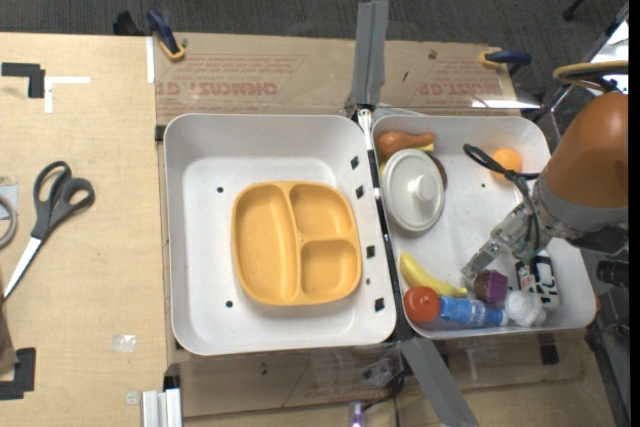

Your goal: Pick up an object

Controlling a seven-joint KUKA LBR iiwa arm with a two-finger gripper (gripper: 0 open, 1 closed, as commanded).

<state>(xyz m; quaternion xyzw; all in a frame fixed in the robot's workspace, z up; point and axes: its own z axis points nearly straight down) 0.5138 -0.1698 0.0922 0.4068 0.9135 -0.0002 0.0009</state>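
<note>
We see two white bins side by side across the middle of the frame. The left bin holds a yellow divided tray, lying flat near its centre. The right bin is cluttered: a white lidded bowl sits in its upper left part, with an orange-brown object just above it against the rim. An orange ball lies toward the upper right, with a black looped cable beside it. Along the lower edge we note a yellow banana, a red ball, a blue bottle, a purple object and something white and crumpled. The arm enters from the right of the frame, orange band uppermost, and its gripper hangs low in the lower right part of the right bin, just above the purple object and right of the banana. We cannot tell how its fingers stand; the metal parts blur together. Nothing is visibly between them. Scissors lie on the bench at the far left.
</note>
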